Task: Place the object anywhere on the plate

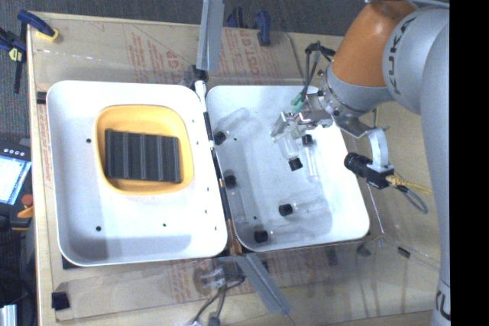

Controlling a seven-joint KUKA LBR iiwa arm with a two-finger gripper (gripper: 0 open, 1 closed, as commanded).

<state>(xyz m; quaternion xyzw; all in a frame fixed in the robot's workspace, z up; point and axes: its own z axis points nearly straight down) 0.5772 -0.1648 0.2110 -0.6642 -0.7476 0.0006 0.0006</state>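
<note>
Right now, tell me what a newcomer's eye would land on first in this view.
First the yellow plate with its dark ribbed insert, sitting in the left bin. Next the grey arm's orange band at upper right, with the end effector hanging over the right bin. That bin holds see-through items with small black caps, hard to make out against the white.

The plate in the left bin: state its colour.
Yellow-orange plate with a dark ribbed centre, per camera view.
</note>
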